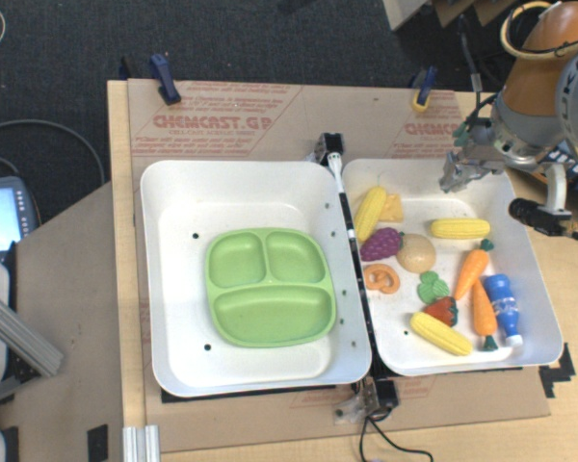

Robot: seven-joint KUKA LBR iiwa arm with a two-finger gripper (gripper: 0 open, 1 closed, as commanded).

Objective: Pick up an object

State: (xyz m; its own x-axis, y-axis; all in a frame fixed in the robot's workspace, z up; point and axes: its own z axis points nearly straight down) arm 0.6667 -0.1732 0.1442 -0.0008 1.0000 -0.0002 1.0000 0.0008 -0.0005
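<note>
The right bin [532, 258] holds several toy foods: a yellow banana [370, 212], purple grapes [381, 243], a beige potato [416, 252], a corn cob [459, 228], two carrots [470, 270], a blue bottle [502, 306], an orange pretzel [380, 278], broccoli [432, 287], a strawberry [443, 311] and a second corn cob [440, 333]. My gripper [459, 174] hangs over the far edge of this bin, above and behind the first corn cob. I see nothing held in it.
The left bin [164, 258] holds a green divided plate [269, 287]. A black-and-white divider [345, 219] runs between the bins. Blue clamps [164, 77] pin the cardboard base at the back. The arm's orange band [549, 61] is at the upper right.
</note>
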